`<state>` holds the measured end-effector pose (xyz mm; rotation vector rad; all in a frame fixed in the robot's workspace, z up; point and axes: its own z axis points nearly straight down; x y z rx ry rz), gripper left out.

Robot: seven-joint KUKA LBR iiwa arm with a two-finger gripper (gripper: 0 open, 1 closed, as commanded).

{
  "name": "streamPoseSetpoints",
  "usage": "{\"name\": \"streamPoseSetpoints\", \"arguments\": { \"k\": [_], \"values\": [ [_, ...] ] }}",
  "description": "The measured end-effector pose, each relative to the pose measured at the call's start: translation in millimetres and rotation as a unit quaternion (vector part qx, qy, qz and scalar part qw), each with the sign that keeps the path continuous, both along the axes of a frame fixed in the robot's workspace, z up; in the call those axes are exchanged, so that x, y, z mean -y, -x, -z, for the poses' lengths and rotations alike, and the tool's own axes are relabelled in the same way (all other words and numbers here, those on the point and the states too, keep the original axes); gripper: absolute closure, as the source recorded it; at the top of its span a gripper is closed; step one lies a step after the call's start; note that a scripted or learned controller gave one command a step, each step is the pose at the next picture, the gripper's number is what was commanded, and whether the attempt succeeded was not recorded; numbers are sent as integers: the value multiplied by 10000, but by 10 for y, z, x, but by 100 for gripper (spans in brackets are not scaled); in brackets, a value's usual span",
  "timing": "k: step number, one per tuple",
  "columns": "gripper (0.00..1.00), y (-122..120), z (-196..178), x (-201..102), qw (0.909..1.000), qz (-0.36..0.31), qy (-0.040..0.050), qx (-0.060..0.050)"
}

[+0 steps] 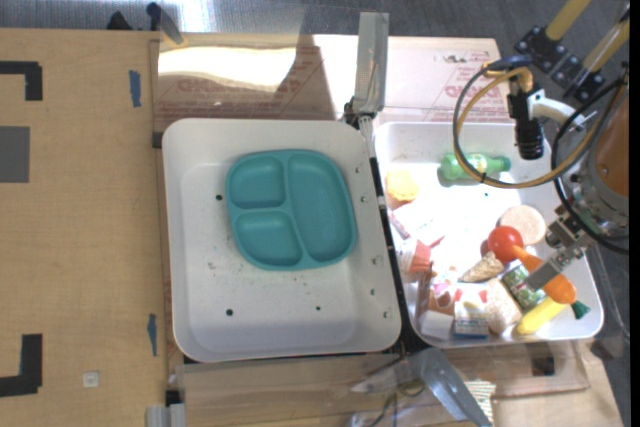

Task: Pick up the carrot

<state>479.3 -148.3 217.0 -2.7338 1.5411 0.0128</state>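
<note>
The carrot (561,290) is a short orange toy with a green tip. It lies near the front right corner of the right bin (590,267), among other toy foods. My gripper (553,261) reaches in from the right edge, low over the bin. Its tip is just above and to the left of the carrot, close to it or touching it. Nothing is visibly lifted. Part of the carrot's upper end is hidden under the gripper.
Crowded around the carrot are a red tomato (505,241), a beige disc (522,221), a green packet (521,283), a yellow piece (541,317) and a white box (480,311). A green toy (474,165) lies further back. The left bin (190,215) holds a teal divided plate (291,207).
</note>
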Motion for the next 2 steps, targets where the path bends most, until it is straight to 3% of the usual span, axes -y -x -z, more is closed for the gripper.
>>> {"name": "streamPoseSetpoints", "arguments": {
  "k": [1,2],
  "values": [
    [100,-11,184,-237,9998,178,15,16],
    [100,-33,78,-251,9998,184,5,42]
  ]
}}
